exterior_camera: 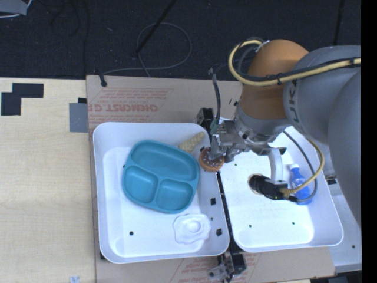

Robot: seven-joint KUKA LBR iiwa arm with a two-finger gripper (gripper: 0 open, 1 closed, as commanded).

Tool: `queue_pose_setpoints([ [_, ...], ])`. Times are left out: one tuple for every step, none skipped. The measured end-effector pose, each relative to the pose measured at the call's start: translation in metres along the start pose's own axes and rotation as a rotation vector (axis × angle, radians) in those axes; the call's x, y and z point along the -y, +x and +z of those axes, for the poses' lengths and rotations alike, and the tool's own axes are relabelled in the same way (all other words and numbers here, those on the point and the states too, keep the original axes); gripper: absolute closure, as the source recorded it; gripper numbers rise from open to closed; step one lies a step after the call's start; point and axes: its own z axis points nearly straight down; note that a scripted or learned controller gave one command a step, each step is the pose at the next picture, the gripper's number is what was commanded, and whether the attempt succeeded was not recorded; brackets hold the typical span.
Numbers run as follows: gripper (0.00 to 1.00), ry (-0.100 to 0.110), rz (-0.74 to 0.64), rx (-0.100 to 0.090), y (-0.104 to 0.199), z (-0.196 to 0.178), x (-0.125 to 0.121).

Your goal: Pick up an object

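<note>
Pale wood surface runs along the left, with the two bins set on printed cardboard to its right. In the left bin a blue plate with three wells lies flat and takes up most of the floor. Near it, toward the front, sits a white lump. At the back right corner is a tan piece, tilted against the wall.

Just right of that, a brown disc rests at the wall between the two bins. Whether it sits on the rim or just inside the left bin is hard to tell. The gripper is directly over it, close or touching, and it hides too much of itself to say whether it is open or closed. Nothing can be seen held.

The disc looks like the thing being tried for. It is a poor spot, because the dividing wall crowds one side. A good grasp would centre over the disc, straddle it along the wall rather than across it, come down until level with its edge, close, and lift straight up. That way neither the rim nor the tan piece is caught.

Further right, the right bin holds a blue thing near its far wall, well apart from the gripper.
</note>
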Motion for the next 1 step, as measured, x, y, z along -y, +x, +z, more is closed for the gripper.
queue_pose_setpoints([
  [1.00, 0.000, 0.000, 0.000, 0.0442, 0.0084, -0.0133],
])
